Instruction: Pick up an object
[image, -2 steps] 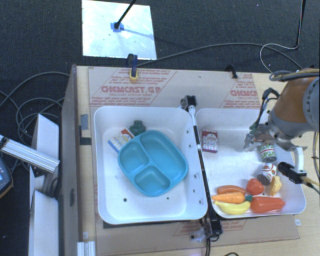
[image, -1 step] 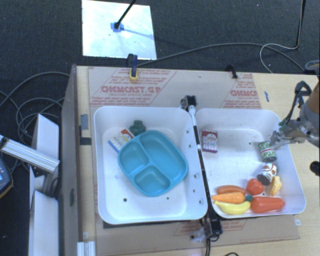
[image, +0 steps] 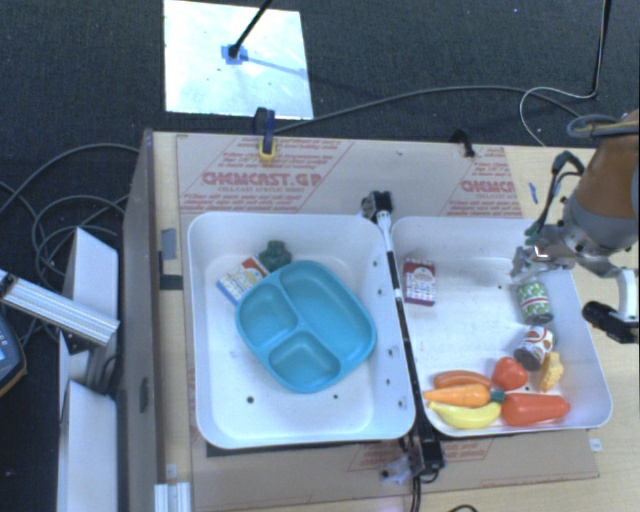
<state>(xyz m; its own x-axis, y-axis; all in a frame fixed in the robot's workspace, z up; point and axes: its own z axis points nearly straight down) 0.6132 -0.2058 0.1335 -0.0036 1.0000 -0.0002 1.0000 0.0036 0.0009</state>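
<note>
My gripper (image: 533, 262) hangs over the far right corner of the right bin (image: 470, 325), on the grey arm with its orange band (image: 612, 182). Just in front of it a green and white can (image: 535, 299) lies on the bin floor. I see nothing held in the gripper. A red box (image: 419, 281) lies at the bin's far left. Along the near edge lie a small can (image: 534, 347), a tomato (image: 509, 373), a yellow piece (image: 551, 371), a red pepper (image: 534, 407), a banana (image: 465, 415) and a carrot (image: 455, 396).
The left bin (image: 205, 330) holds a blue divided plate (image: 305, 325), a small box (image: 241, 279) and a dark green item (image: 275, 254). A black divider rod (image: 395, 300) runs between the bins. Cables trail off the bench at the left and back.
</note>
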